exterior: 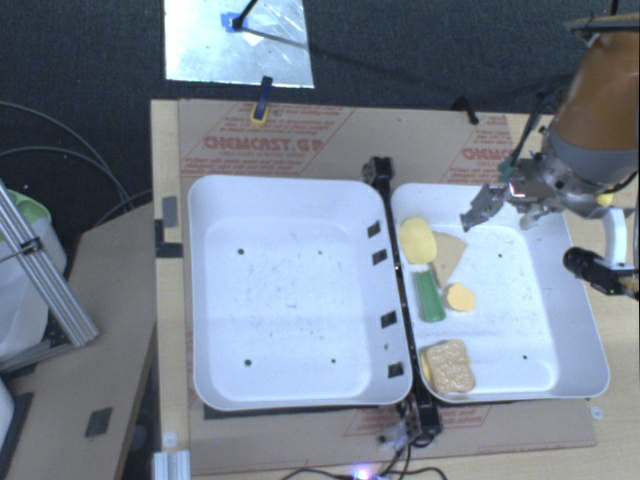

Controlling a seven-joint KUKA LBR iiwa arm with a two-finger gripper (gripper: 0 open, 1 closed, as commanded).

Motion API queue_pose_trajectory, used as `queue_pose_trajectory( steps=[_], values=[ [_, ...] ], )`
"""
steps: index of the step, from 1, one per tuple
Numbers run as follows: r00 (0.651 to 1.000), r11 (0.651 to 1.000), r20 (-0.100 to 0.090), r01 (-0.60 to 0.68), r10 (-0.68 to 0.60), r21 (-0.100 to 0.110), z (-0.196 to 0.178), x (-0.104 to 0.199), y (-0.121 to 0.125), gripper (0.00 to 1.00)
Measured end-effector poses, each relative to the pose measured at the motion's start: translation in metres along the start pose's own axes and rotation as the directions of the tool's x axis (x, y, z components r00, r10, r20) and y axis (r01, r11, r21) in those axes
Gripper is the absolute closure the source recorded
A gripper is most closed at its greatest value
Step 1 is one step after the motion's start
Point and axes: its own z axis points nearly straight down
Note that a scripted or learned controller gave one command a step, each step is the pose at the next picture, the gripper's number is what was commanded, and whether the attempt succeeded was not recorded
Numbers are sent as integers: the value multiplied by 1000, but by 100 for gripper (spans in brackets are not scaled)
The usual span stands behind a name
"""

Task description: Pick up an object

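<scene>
Your right shallow white bin (560, 298) held a yellow lemon-shaped piece (417, 239), a green stick (430, 296) and a tan sponge block (449, 366); the claw (492, 204) hung released above it.

A single fixed camera is mounted above the tabletop (330, 133) and looks down at a slant. It frames the left bin (290, 288) and the right bin (520, 318) completely, from moderate distance.

We see the tool (497, 204) above the right white bin (560, 368), near a yellow rounded object (417, 239), seemingly holding nothing.
</scene>
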Motion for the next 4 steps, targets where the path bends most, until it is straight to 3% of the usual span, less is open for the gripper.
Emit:
queue_pose_trajectory(
  steps=[1,2,3,4],
  values=[
    [1000,1000,-2,-4,4,14,158,-16,-39,0],
    [1000,1000,-1,4,-4,-3,178,8,10,0],
    [1000,1000,-1,1,-1,-7,165,7,11,100],
    [1000,1000,-5,9,-9,1,73,107,-84,100]
  ],
)
